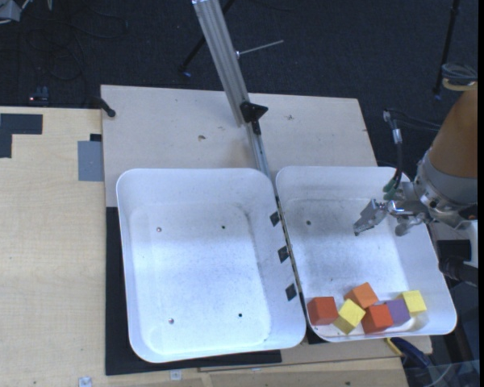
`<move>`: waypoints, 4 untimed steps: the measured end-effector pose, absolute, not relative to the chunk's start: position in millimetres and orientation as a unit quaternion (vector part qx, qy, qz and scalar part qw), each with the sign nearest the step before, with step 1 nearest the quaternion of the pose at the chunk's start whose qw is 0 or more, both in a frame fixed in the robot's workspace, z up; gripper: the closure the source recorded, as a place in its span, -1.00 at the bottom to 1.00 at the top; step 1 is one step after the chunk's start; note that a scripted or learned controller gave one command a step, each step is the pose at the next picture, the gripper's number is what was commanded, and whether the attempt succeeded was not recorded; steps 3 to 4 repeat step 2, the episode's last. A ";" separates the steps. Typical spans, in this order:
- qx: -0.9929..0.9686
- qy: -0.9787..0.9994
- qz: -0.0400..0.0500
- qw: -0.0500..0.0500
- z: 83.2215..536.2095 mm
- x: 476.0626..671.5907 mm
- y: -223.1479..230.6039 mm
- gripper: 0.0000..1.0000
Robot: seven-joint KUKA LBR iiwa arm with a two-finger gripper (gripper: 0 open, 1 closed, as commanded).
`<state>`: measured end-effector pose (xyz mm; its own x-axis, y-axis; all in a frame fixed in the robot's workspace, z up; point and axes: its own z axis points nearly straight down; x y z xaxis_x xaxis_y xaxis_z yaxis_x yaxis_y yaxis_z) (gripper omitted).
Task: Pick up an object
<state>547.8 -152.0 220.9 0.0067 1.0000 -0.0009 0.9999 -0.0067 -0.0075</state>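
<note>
Camera view from above has the arm [456, 147] reaching in from the right, its orange band cut off at the frame edge, wrist tilted down toward the right bin [339, 216]. Its gripper [385, 218] hangs over that bin's upper right part with both fingers spread apart, nothing between them. Well below it, at the bin's lower edge, a cluster of blocks [367, 306] lies touching: red, orange, yellow and purple. Wrist details are blurred, and the blocks partly overlap one another
</note>
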 end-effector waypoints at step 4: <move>-0.708 -0.707 0.000 0.000 189.2 533.2 -145.3 -1.00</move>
